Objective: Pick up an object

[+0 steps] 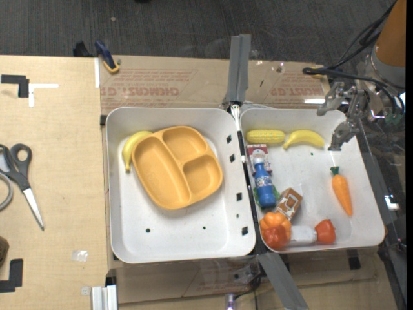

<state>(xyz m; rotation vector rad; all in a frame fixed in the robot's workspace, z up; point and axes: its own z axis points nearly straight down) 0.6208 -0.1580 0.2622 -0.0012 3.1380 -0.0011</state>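
Tool (338, 141) is hovering with open, empty fingers over the right white bin (371, 179), so I'd be centering it over the small orange plastic carrot (342, 193) before dropping.

Robotics lab. Plywood desk (45, 173) with two white bins (122, 237), taped cardboard (168, 82), scissors (22, 179). Toy food in bins, carpet floor (193, 11).

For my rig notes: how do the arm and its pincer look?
The arm shows an orange section at the upper right. Below it sits a grey metal pincer with slim fingers. Black cables loop beside the wrist.
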